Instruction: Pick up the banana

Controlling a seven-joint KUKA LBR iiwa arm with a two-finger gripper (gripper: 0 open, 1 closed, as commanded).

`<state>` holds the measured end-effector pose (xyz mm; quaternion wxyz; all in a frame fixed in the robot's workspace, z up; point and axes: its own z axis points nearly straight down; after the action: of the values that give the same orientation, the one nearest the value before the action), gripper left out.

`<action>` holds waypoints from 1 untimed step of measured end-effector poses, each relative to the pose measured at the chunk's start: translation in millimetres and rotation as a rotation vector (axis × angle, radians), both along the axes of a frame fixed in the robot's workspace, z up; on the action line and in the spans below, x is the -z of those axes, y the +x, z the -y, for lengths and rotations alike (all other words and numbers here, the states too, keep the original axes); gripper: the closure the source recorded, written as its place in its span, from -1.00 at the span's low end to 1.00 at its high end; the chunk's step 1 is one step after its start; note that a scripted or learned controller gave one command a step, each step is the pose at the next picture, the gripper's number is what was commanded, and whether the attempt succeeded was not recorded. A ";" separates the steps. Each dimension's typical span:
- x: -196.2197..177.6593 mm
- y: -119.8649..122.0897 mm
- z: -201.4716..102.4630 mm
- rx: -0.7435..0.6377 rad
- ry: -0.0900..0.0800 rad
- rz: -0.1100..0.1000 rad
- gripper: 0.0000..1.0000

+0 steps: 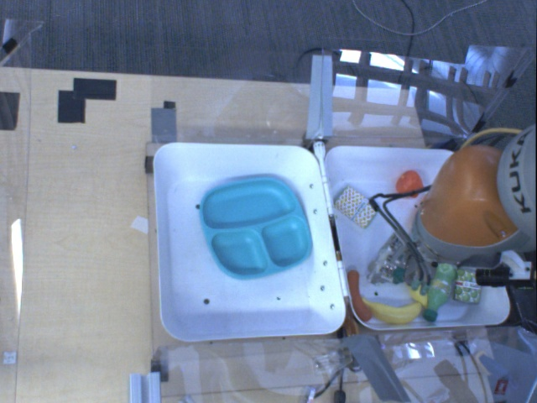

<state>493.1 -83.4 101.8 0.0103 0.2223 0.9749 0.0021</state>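
At the near edge of the right bin [500, 313] the banana [394, 311] is found lying flat on the bin floor, its length running left to right, curved side toward the near wall. A reddish-brown sausage-shaped item [357, 297] is noted just left of it, close against the bin's left wall, and a green bottle [438, 290] is seen at the banana's right end, touching or overlapping it. Directly beyond the banana the gripper [394, 263] is lowered into the bin, with the orange wrist band [466, 196] above and right of it; how far the fingers stand apart cannot be told, and nothing is seen held between them. The approach step is judged to be in hand, the grasp not yet made. The next move is judged to call for a shift toward the near wall and a descent over the banana's middle, clear of the bottle. Farther off, a patterned packet [354, 206] and a small orange object [409, 181] are recorded. In the left bin [172, 309] a blue divided tray [253, 225] is recorded.
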 end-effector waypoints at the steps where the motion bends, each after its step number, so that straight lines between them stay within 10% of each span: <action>1: 0.0 0.0 0.0 0.000 0.000 0.000 -1.00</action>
<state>493.0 -83.4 101.8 0.0103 0.2224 0.9749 0.0022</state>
